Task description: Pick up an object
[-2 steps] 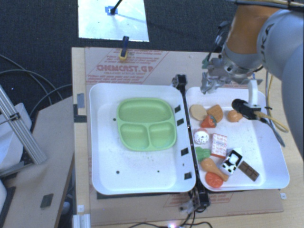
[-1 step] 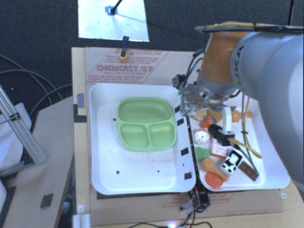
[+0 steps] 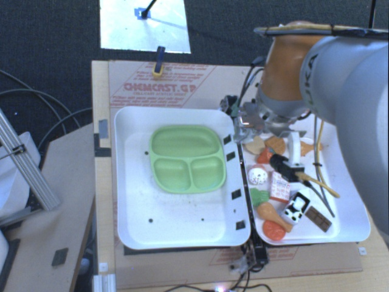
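Gripper (image 3: 262,128) hangs low over the far left corner of the right bin (image 3: 347,207), close to the wall it shares with the left bin (image 3: 135,194). Its tip is hidden under the wrist and a tangle of cables, so I cannot tell whether it is spread or pressed together, nor whether it holds or touches anything.

The arm (image 3: 355,84) reaches in from the right as a thick grey mass, bending down at the orange band (image 3: 289,66) so that the wrist points almost straight at the bin floor.

Just beneath and beside the gripper lie a tan piece (image 3: 255,145), an orange piece (image 3: 276,143) and a red piece (image 3: 265,157), all crowded together. Nearer the front of the same bin sit a white ball (image 3: 258,176), a small red and white box (image 3: 280,188), a green lump (image 3: 260,196), a black and white toy (image 3: 296,207), a brown bar (image 3: 318,219) and a red tomato (image 3: 273,230).

In the left bin a green divided plate (image 3: 187,159) lies flat, well apart from the gripper.
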Controlling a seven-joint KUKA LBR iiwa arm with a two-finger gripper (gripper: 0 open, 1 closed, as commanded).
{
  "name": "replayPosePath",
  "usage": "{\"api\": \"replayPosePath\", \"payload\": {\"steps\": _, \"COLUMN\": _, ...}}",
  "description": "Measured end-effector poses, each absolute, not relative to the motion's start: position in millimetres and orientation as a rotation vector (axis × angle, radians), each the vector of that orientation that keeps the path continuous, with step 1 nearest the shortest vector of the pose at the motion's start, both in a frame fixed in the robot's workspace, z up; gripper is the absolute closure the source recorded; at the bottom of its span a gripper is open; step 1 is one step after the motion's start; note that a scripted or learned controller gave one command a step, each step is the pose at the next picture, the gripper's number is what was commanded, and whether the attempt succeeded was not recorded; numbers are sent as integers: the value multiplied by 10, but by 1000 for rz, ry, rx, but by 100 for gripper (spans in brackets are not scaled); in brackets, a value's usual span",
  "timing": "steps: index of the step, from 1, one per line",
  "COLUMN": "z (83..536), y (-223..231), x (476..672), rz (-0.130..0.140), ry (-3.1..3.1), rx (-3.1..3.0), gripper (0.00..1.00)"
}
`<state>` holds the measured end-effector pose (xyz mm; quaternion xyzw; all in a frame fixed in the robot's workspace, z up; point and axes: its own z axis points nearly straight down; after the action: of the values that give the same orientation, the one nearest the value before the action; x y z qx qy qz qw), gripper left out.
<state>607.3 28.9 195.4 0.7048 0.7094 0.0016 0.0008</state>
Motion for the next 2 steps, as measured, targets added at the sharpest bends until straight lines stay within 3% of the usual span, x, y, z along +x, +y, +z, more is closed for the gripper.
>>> {"api": "replayPosePath", "payload": {"steps": 1, "z": 1833, "y": 803, "x": 5355, "rz": -3, "ry": 2233, "rx": 2217, "gripper": 100}}
{"api": "replayPosePath", "payload": {"steps": 2, "z": 3203, "y": 1670, "x": 5226, "rz": 25, "ry": 2234, "rx": 2202, "gripper": 100}}
